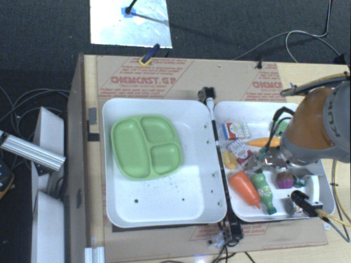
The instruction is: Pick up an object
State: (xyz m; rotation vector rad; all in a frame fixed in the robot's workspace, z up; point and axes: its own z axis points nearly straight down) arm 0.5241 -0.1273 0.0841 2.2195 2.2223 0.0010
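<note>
On your left, the left bin [126, 201] holds a green tray [146, 146]. In the right bin [236, 210], a carrot [244, 188] and a green bottle [265, 191] lie side by side, long ends slanting down to the right. They sit just left of the claw [267, 159]. The arm [313, 126] covers the toys behind it. You cannot tell if the claw is spread or pinching.

place: robotics lab | bench [181, 73] topped with printed cardboard, two white bins [164, 212] side by side | grey-orange arm [318, 125] at bench's right edge | cables [307, 37] on dark carpet [38, 32] | foil sheet [131, 15] past far edge
</note>
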